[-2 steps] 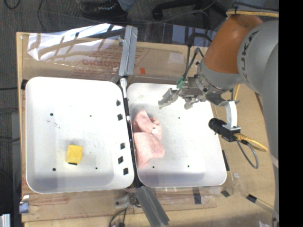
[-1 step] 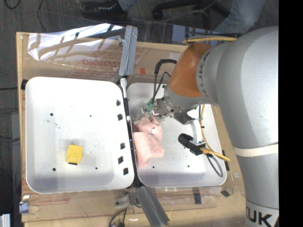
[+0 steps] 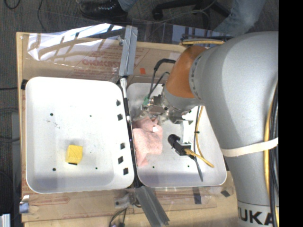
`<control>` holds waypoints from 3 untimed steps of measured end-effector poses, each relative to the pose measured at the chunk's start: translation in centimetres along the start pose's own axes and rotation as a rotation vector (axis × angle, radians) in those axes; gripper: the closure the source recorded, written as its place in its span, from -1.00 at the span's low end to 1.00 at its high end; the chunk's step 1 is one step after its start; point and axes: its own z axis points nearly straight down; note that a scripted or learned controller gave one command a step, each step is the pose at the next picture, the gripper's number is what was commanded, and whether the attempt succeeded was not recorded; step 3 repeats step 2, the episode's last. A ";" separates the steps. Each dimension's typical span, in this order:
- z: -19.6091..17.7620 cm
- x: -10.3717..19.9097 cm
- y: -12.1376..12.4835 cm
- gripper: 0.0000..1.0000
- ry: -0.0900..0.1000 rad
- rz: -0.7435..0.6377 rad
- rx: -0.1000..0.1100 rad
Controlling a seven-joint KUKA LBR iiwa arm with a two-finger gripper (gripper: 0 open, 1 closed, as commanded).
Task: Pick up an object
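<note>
Two bins: left bin (image 3: 38, 174) holds a yellow block (image 3: 75, 154), right bin (image 3: 213, 174) a pink cloth (image 3: 147, 143); jaws' state unclear.

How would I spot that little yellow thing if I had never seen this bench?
Find the left white bin, the one away from the grey arm. Near its lower left corner lies a small yellow block, alone on the white floor. The pink cloth lies in the other bin.
</note>
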 end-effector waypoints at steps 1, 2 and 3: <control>-0.9 0.1 0.0 1.00 0.001 -0.006 0.004; -10.0 4.6 2.4 1.00 0.000 -0.090 0.001; -10.0 4.6 2.4 1.00 0.000 -0.090 0.001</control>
